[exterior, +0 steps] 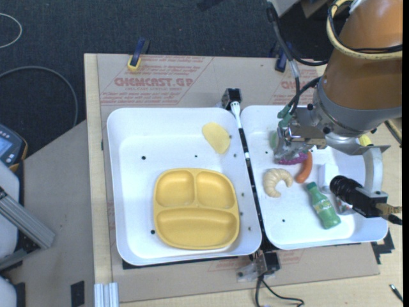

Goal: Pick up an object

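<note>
**Nothing lifted yet: gripper down over the purple item in the right bin**

Two shallow white plastic bins sit side by side. The left bin (121, 171) holds a yellow three-compartment plastic tray (195, 208) and a pale yellow chip-shaped piece (217, 137) near its upper right corner. The right bin (300, 232) holds the candidates: a cream croissant-shaped toy (277, 181), a small orange-red sausage-shaped toy (305, 166), a green plastic bottle (324, 204), and a purple soft-looking object (291, 158) at the bin's upper middle.

The grey arm with the orange band (370, 24) reaches in from the right. Its two-finger gripper (291, 147) is low over the purple object, apparently touching or just above it. The wrist body blocks the fingertips, so whether they are spread or pressed together cannot be told, and no item is visibly pinched.

Progress judgement: approach looks done, target is probably the purple object. Grasp unconfirmed, lift not started. All other items lie flat on the bin floors, the orange toy just beside the gripper and possibly at risk of being nudged.
</note>
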Controlling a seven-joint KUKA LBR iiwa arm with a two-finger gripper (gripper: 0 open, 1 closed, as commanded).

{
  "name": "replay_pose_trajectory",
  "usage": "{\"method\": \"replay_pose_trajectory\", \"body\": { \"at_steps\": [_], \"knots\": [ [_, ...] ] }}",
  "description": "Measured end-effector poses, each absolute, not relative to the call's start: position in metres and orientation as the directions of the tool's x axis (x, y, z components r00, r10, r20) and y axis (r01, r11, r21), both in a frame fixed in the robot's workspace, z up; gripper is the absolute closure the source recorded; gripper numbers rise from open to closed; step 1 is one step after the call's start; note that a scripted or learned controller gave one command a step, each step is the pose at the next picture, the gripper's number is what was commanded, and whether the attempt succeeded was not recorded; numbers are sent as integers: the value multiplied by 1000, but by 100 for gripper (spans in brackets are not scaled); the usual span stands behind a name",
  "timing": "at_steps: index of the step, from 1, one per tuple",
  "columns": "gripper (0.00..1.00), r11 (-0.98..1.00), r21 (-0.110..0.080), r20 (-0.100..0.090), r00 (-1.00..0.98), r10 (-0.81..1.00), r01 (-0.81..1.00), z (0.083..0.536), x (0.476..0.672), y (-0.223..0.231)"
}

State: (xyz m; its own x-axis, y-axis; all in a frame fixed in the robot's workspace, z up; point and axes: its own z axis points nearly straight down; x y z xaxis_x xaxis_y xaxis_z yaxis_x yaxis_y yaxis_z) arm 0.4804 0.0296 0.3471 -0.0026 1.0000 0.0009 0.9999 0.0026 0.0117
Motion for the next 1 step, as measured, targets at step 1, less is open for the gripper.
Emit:
{"method": "replay_pose_trajectory", "body": {
  "at_steps": [1],
  "knots": [
    [100,5,-1,1,-5,1000,1000,337,479,83]
  ]
}}
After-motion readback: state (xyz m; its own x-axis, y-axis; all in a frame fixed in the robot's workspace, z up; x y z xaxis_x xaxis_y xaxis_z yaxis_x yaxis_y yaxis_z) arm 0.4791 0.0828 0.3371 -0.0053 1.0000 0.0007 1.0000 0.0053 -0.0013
